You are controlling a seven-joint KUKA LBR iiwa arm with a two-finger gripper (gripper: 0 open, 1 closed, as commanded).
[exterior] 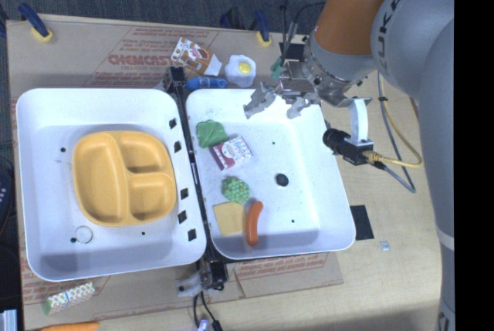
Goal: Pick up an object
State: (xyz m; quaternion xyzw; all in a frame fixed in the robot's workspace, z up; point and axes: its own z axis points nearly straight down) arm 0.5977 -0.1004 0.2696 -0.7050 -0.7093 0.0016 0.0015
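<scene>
Two shallow white plastic bins with rounded corners sit side by side on a flat sheet of printed brown cardboard (116, 52). The left bin (46, 244) holds a smooth yellow tray (123, 175), moulded into three rounded compartments.

The right bin (324, 198) holds a scatter of small toy foods along its left half. Nearest the top is a crinkled green leaf (210, 133); just below it lies a small flat packet (232, 152) in dark red and white, tilted. Below that sits a bumpy green ball (235, 188), knobbly like a broccoli head. Touching its lower edge is a flat yellow square (228, 218), like a slice of cheese, and beside that a glossy orange-red sausage (253, 223) lies lengthways with rounded ends. A small dark round spot (282, 180) lies apart, toward the bin's middle.

The grey arm, with its smooth orange band (351, 1), reaches over the upper right corner of this bin. The gripper (276, 104) hangs above the bin's upper edge, its two pale metal fingers (258, 103) spread apart with nothing between them, well clear of the foods.

Behind the bins, on the cardboard, rest a printed carton (187, 54), a blue piece (206, 82) and a white and yellow fried egg (241, 69).
</scene>
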